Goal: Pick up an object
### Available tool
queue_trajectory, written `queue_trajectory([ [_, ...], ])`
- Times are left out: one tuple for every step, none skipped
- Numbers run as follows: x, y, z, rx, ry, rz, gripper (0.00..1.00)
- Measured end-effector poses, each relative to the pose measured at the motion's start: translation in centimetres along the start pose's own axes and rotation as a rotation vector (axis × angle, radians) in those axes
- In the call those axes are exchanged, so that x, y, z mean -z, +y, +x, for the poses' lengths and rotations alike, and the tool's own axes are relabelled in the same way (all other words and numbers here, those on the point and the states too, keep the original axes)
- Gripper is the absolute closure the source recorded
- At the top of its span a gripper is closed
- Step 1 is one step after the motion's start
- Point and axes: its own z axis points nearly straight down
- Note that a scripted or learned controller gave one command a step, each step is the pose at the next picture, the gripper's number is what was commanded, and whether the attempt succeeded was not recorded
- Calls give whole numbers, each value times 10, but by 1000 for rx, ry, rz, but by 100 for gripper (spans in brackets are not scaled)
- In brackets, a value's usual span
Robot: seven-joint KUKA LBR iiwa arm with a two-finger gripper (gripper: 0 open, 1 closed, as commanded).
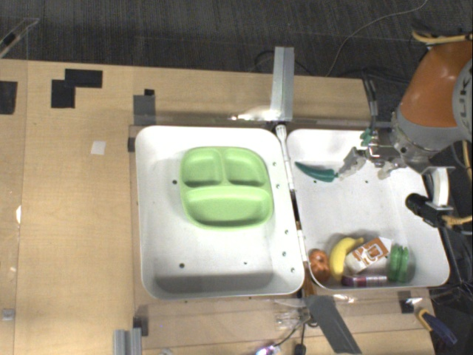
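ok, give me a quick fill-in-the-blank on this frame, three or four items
1. The green divided plate lies in the ____ bin.
2. The banana lies in the right bin's near corner between the apple and a ____ carton.
3. The teal object sits near the right bin's ____ edge.
4. The gripper hangs over the ____ bin.

Missing words: left; orange-and-white; far; right
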Motion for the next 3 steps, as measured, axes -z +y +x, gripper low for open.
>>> queue_trajectory([
  [-53,-76,13,186,0,0,0],
  [-14,14,-14,271,-2,-5,0],
  [-104,-45,12,373,-4,-13,0],
])
